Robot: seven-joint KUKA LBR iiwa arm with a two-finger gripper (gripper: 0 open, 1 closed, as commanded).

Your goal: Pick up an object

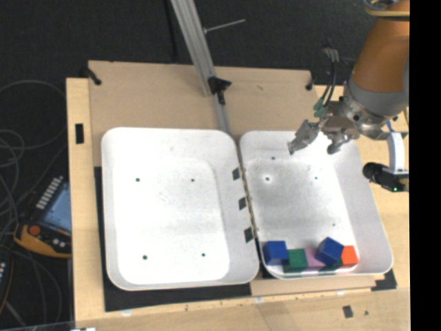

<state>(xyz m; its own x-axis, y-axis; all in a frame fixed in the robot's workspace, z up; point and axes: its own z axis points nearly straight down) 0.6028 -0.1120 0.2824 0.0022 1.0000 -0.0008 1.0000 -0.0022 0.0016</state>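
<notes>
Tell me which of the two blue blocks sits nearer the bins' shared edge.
The blue block at the left end of the row in the right bin, beside the green block. The other blue block lies further right, against the orange block.

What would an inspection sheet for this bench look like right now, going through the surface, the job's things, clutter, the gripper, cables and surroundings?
Surface: wooden bench bearing a left bin and a right bin, both white, side by side.
Job's things: small blocks bunched along the right bin's near edge: blue block, green block, pink block, second blue block, orange block.
Clutter: nothing seen.
Gripper: gripper open over the right bin's far edge, nothing between its fingers, far from the blocks.
Cables: dark cables on the floor at left; wires along the wrist.
Surroundings: handheld pendant on the floor at left; metal rail slanting over the bench.
</notes>
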